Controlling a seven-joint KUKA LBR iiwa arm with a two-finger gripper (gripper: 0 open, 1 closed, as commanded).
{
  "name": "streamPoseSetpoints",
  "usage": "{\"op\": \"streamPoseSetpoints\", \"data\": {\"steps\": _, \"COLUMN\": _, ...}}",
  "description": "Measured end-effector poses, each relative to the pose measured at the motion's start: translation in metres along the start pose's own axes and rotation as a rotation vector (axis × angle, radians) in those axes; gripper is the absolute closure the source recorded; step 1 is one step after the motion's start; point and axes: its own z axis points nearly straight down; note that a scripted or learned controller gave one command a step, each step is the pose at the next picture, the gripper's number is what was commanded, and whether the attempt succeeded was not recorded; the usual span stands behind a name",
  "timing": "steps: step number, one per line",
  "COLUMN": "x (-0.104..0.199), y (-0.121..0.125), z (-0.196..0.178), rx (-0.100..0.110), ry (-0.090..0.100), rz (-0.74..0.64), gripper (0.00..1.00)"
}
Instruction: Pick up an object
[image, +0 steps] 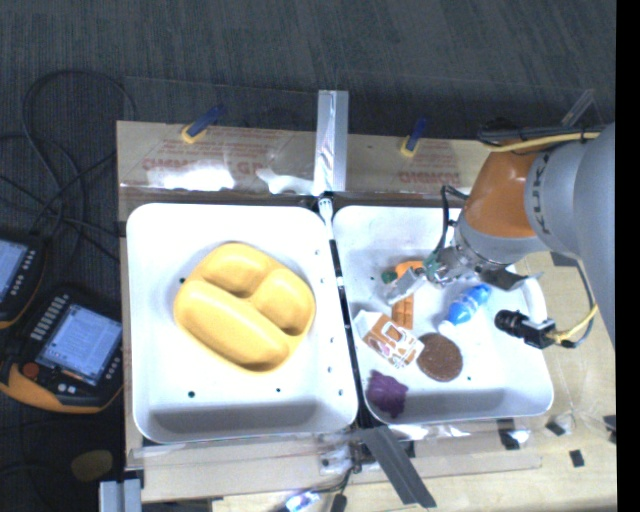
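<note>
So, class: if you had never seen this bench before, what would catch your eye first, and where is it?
The big, glossy yellow lumpy object sits alone in the left white bin. In the right white bin lies a cluster of small things: a round brown disc, a purple lump and a blue and white piece. The grey arm's orange band hangs over that bin's upper part.

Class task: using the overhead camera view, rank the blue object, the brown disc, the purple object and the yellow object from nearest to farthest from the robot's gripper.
Measured from the gripper:
1. Blue object, just below and to its right, right bin.
2. Brown disc, further down the right bin.
3. Purple object, at the right bin's lower left corner.
4. Yellow object, over in the left bin.
</note>
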Motion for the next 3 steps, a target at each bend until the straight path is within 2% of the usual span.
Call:
{"op": "streamPoseSetpoints", "data": {"steps": 1, "x": -0.001, "y": 0.001, "z": -0.011, "rx": -0.004, "ry": -0.002, "rz": 0.001, "gripper": 1.00}}
{"op": "streamPoseSetpoints", "data": {"steps": 2, "x": 0.003, "y": 0.016, "z": -0.073, "rx": 0.009, "ry": 0.000, "rz": 0.368, "gripper": 1.00}}
{"op": "streamPoseSetpoints", "data": {"steps": 3, "x": 0.003, "y": 0.016, "z": -0.073, "rx": 0.009, "ry": -0.001, "rz": 0.368, "gripper": 0.00}}
